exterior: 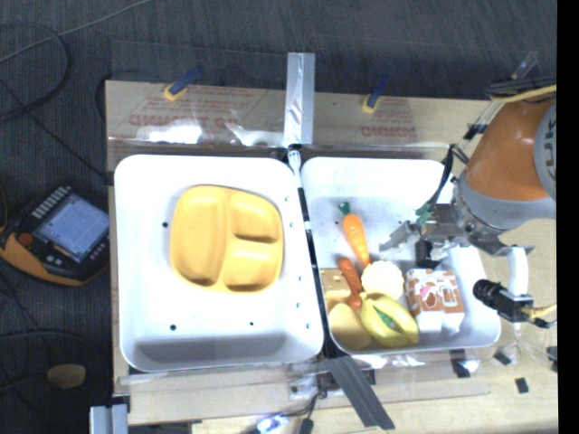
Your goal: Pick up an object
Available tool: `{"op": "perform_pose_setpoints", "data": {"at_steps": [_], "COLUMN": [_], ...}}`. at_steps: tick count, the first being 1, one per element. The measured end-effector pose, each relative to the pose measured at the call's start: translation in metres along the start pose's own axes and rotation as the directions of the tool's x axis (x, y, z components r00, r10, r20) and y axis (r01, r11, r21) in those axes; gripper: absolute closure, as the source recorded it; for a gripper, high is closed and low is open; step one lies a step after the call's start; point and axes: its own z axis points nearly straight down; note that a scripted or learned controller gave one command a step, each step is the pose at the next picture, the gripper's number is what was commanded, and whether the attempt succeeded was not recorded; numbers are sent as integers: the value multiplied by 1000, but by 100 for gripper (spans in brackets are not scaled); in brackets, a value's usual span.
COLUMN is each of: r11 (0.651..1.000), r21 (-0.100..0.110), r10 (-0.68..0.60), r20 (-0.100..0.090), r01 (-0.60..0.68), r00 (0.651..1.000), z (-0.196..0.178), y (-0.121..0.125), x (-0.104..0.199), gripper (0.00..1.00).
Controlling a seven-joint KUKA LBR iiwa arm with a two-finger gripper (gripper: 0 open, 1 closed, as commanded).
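The right bin (380,172) holds several toy foods. An orange carrot (355,236) lies near its middle, with a second small orange piece (350,280) below it. A white ball (382,278), a yellow fruit (346,324) and a yellow-green piece (391,320) crowd the bin's front. A red and white carton (433,295) lies at the front right. My gripper (422,237) hangs over the bin's right half, just above the carton and to the right of the carrot, with nothing seen in it.
The left bin (145,333) holds a yellow divided plate (226,237). A metal bar (299,98) stands behind the wall between the bins. The grey and orange arm (516,165) covers the right bin's far right corner. A handheld device (61,233) lies on the floor at left.
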Motion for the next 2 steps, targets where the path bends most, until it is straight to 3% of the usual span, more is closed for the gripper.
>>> {"op": "perform_pose_setpoints", "data": {"at_steps": [1, 2], "r11": [996, 996], "r21": [-11, -9], "r10": [90, 91], "r20": [3, -1], "r01": [-90, -91], "r00": [996, 996], "z": [98, 90], "y": [57, 57], "x": [26, 27], "gripper": [0, 100]}}
